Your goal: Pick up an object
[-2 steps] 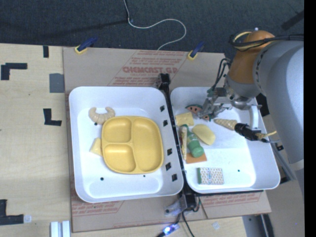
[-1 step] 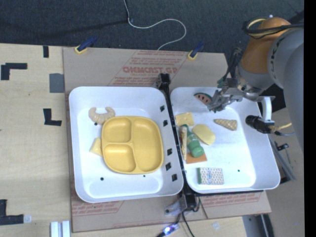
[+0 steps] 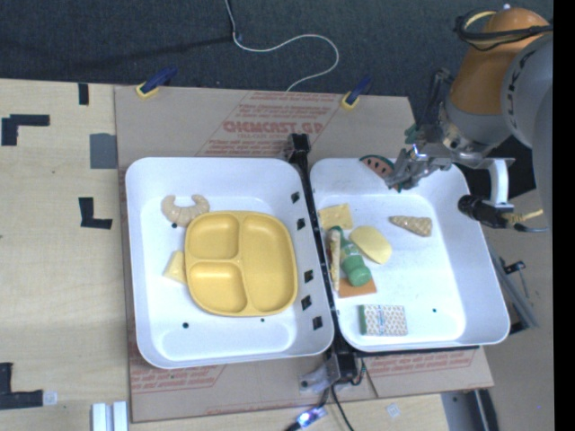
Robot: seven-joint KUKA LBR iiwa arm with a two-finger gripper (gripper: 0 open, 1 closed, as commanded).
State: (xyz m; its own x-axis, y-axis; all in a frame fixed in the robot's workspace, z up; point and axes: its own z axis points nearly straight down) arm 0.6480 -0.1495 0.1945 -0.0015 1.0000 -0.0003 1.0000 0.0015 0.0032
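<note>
My gripper [image 3: 402, 174] hangs over the far edge of the right bin [image 3: 467, 303], pointing down at the bin floor near a small dark red item [image 3: 375, 163]. Nothing shows between its fingers. In the right bin lie a tan cone-shaped piece [image 3: 411, 226], a yellow oval piece [image 3: 371, 243], a yellow cheese-like wedge [image 3: 336, 216], a green piece on an orange block [image 3: 355, 271], a slim green-and-tan stick [image 3: 334, 257] and a small patterned packet [image 3: 384, 319]. These all lie nearer the camera and to the left of the gripper.
The left bin [image 3: 148, 241] holds a yellow divided plate [image 3: 241, 263], a tan curved pastry [image 3: 183, 208] and a yellow wedge [image 3: 175, 266] tucked by the plate. The grey arm with its orange band [image 3: 490, 57] comes in from the upper right. A white cable [image 3: 287, 43] lies behind the bins.
</note>
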